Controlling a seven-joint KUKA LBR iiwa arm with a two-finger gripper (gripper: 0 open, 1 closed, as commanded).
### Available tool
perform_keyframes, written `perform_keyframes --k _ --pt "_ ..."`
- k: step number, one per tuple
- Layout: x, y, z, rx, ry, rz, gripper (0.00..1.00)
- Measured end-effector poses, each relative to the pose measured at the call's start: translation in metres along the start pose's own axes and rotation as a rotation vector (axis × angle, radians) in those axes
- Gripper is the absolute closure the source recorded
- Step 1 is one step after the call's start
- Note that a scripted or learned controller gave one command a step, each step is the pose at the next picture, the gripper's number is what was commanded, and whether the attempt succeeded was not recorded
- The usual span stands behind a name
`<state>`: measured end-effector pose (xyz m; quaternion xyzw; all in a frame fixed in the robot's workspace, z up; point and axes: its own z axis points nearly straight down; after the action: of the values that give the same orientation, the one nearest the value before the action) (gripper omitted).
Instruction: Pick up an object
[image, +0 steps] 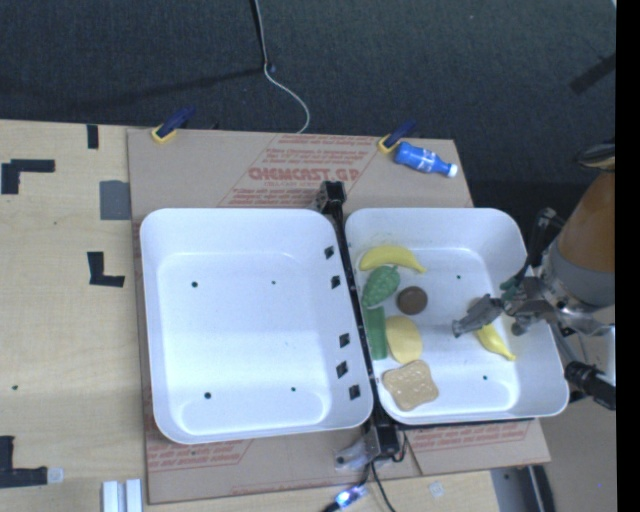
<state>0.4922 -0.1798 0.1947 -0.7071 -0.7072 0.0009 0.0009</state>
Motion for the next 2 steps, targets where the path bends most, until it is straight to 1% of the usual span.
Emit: perform_keyframes --k 1,2 --pt "0.060 0.050 0.110 0.001 0.000 -0.007 0.00" --pt "0.058 0.049 0.094 0.001 0.002 -0.002 1.00"
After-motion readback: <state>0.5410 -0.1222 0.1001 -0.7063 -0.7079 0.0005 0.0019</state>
